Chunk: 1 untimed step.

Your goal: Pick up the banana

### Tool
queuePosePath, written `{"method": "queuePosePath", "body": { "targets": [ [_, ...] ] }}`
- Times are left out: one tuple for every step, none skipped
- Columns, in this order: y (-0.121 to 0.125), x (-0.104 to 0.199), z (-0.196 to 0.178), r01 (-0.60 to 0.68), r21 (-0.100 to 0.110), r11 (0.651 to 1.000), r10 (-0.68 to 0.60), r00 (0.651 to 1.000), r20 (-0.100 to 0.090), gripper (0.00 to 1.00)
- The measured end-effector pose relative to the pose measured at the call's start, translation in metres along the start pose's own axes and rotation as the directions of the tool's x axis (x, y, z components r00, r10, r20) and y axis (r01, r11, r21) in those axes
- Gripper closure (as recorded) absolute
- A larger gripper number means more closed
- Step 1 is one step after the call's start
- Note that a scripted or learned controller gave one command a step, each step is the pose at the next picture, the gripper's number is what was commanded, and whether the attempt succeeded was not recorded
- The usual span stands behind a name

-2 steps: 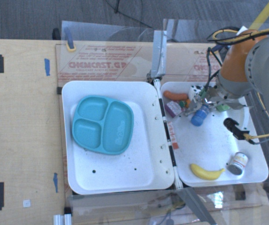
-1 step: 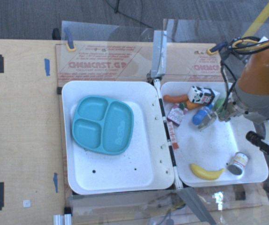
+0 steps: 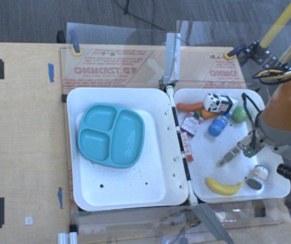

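The yellow banana (image 3: 223,186) lies flat near the front edge of the right bin (image 3: 206,159), curving up at both ends. My gripper (image 3: 225,159) hangs over the middle of that bin, above and slightly right of the banana, and clear of it. It slants down to the left from the grey wrist and the orange band. Nothing shows in its grasp.
A small tin can (image 3: 257,177) lies just right of the banana. At the back of the right bin are a carrot (image 3: 190,107), a black-and-white carton (image 3: 217,103), a blue bottle (image 3: 218,126), a green object (image 3: 239,115) and a pink packet (image 3: 189,124). A blue divided plate (image 3: 111,135) sits in the left bin (image 3: 135,187).
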<state>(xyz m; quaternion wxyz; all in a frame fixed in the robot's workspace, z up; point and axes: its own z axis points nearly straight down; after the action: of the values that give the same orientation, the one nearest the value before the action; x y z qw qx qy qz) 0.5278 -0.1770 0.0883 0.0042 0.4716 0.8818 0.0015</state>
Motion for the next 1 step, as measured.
{"method": "queuePosePath", "body": {
  "targets": [
    [-0.0150,0.0504,-0.0030,0.573,-0.004,0.820,-0.573,0.819,0.017,0.00]
  ]
}}
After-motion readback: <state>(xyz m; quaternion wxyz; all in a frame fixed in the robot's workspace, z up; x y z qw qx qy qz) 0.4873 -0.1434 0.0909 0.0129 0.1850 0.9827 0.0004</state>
